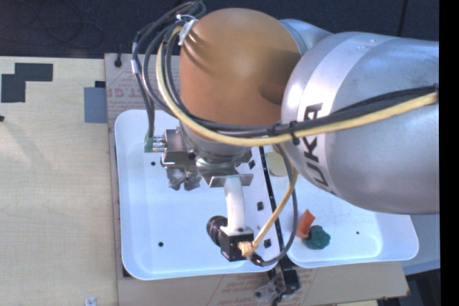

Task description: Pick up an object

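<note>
My gripper (183,181) hangs low over the left white bin (140,226), its metal body jutting out from under the orange wrist band; the big grey arm covers most of what lies beneath it. In the right bin (380,244), near the front, a green lump (318,237) lies beside a small orange piece (306,220). A pale yellowish round thing (275,158) peeks out under the arm at the back of the right bin. I see nothing between the gripper and the bin floor, though much of that spot is hidden.
The arm reaches in from the right and covers the back of both bins. A cardboard sheet (125,93) lies under the bins. Pale wooden bench (50,190) stretches to the left.
</note>
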